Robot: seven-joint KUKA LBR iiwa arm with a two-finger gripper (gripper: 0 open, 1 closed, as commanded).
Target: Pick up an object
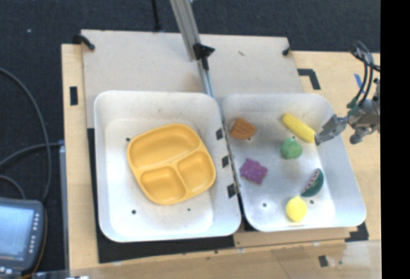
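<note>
Corn (298,127) lies just beside the end effector (330,128), grip state indeterminate; risk: a shallow approach could nudge it aside.

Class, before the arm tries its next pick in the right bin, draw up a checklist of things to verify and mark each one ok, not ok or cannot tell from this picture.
1. Tool inside the right bin: ok, at its right rim.
2. Tool carrying nothing: cannot tell; its tips are too small to read.
3. A target close by: ok, the yellow corn lies just beside the tool.
4. Corn free of neighbours: ok, the green ball sits apart, below it.
5. Other items separated: ok, orange block, purple piece, watermelon slice and yellow lemon lie apart.
</note>
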